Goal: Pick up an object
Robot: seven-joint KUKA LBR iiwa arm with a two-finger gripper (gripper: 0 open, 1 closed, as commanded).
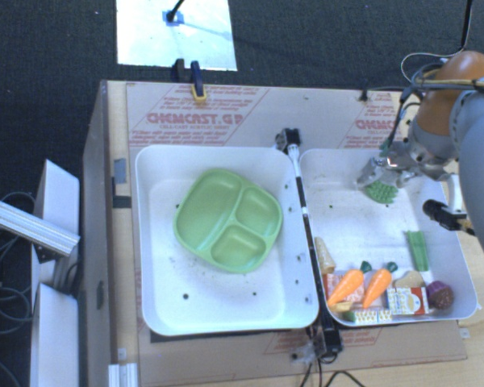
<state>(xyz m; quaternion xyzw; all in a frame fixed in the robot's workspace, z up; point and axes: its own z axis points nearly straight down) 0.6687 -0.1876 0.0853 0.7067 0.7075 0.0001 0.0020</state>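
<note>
Grey arm's end effector (385, 176) above the upper part of the right white bin (468, 293), fingers narrowed on a small green knobbly plastic object (381, 191) between them, lifted clear of two orange toy carrots (361, 285) at the bin's bottom

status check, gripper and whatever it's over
Gripper low in right bin, right over green knobbly item. Grasp unconfirmed. Other toys piled at near edge, clear.

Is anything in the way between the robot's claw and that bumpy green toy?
Nothing visible. The gripper hangs right over the bumpy green toy in the right bin; the other toys sit along the near edge.
</note>
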